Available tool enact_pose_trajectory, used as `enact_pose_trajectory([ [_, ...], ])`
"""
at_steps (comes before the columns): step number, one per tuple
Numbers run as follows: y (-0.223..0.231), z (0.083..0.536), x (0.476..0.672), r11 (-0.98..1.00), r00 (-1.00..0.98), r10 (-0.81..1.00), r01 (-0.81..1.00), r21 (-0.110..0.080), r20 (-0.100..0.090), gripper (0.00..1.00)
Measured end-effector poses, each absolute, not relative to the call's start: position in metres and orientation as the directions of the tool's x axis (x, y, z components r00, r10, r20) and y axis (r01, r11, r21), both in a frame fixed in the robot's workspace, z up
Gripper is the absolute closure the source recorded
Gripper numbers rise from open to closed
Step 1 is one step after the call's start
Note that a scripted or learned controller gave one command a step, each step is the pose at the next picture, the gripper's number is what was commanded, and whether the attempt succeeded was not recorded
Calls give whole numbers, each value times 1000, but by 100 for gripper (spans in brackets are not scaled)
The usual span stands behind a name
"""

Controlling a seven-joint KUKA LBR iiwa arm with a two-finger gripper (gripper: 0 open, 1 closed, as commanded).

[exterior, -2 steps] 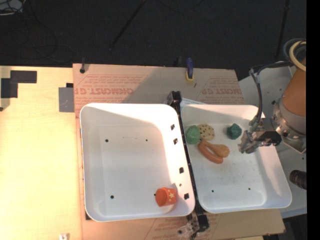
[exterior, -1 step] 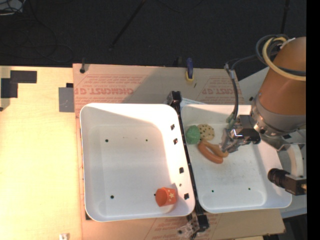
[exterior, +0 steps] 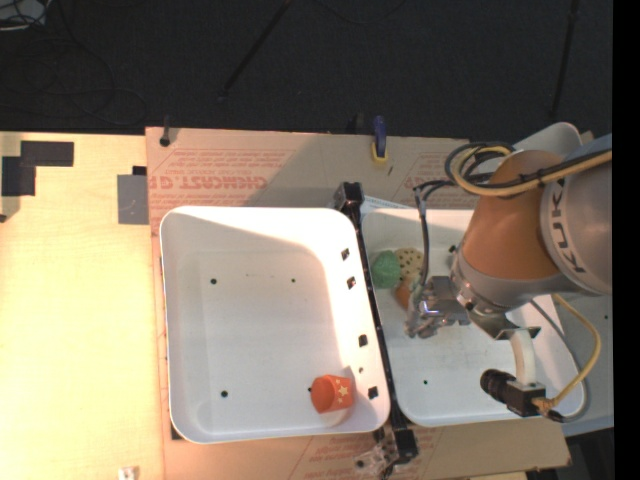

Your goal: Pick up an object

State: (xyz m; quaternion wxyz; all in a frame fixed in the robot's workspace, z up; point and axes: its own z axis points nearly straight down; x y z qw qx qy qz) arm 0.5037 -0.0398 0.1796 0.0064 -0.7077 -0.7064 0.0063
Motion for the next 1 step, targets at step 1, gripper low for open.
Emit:
enact_pose_trajectory([
  [1, -41, 197, 506, -3, 3, 1000, 1000, -9, 1, 100],
])
